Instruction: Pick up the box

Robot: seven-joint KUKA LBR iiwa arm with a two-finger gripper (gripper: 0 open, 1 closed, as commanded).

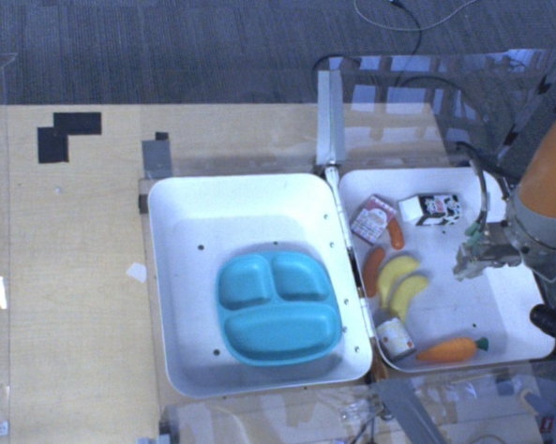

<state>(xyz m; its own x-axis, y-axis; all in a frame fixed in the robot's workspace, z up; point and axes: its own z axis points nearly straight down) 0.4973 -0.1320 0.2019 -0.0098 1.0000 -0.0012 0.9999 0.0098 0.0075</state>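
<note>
At right-centre of frame, my gripper (474, 254) hovers over the right bin (511, 343); box (429, 209) lies up-left, apart. Fingers blurry — can't tell the grip state.

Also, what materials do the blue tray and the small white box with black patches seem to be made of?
Blue tray: likely moulded plastic, semi-matte; even colour, rounded compartment edges, soft highlights.
White box: probably printed cardboard, like a small carton; flat faces, sharp corners, black-and-white print. Too small to confirm.

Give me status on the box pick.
End effector over right bin, nothing seen in its grip. Box at bin's far side, untouched. Pink packet left of box, apart; bananas nearer, not blocking.
</note>
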